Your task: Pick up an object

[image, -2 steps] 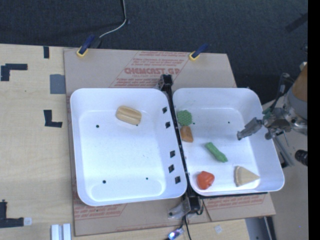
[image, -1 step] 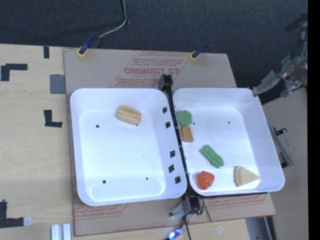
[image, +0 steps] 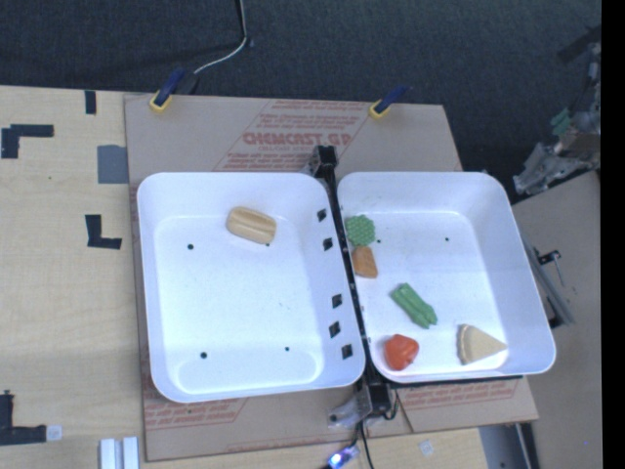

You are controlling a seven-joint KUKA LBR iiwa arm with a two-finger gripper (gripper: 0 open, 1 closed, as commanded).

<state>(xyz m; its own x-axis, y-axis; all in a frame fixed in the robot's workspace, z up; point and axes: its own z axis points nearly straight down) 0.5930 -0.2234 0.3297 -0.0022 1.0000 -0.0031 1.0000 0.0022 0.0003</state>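
The left bin (image: 166, 262) holds one tan bread roll (image: 251, 225) near its back. In the right bin (image: 488, 252) lie several toy foods: a round green piece (image: 359, 229) and an orange piece (image: 365, 261) against the left wall, a green pea pod (image: 414, 304) in the middle, a red tomato (image: 400, 351) at the front left, and a beige wedge (image: 479, 344) at the front right.
Both bins rest on a brown cardboard sheet (image: 293, 135) held by two blue-and-yellow clamps (image: 168, 89) at the back. Black clips (image: 339, 301) line the seam between the bins. A cable (image: 234, 27) runs off the back. Grey machinery (image: 571, 135) stands at the far right.
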